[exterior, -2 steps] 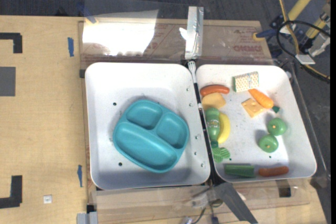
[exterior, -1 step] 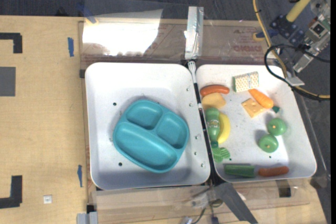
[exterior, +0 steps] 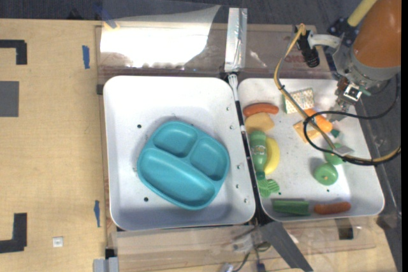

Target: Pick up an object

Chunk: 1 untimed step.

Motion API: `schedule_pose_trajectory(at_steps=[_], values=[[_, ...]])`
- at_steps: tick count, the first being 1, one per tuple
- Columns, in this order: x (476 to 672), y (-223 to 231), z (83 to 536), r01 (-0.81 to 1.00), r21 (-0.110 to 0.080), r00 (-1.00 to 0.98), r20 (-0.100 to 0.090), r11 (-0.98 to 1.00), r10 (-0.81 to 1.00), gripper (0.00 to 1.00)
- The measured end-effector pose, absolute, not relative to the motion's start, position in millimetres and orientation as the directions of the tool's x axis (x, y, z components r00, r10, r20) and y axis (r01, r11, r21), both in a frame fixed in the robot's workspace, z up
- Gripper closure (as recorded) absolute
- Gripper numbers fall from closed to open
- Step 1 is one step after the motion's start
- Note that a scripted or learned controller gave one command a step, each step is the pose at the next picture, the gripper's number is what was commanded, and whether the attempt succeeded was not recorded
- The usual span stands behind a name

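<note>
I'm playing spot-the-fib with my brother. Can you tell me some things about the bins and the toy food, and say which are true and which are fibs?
1. The blue divided plate lies in the left bin. True.
2. The toy food is in the left bin with the plate. False: the food lies in the right bin.
3. A yellow banana lies in the right bin. True.
4. The banana sits on the blue plate. False: it lies on the right bin's floor, beside a green bottle.
5. The arm's tool is above the right bin. True.

Grey arm (exterior: pixel 376 41) with orange band reaches in from the right.
</note>
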<state>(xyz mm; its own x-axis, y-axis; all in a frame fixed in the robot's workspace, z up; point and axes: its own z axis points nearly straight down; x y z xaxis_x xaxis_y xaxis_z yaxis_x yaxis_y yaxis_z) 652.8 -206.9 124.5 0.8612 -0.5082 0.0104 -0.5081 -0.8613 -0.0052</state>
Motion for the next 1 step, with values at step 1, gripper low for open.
schedule_pose_trajectory(at_steps=[1], values=[[651.1, -205.5, 120.6, -0.507, -0.005, 0.862, 0.003, -0.862, -0.507, 0.0]])
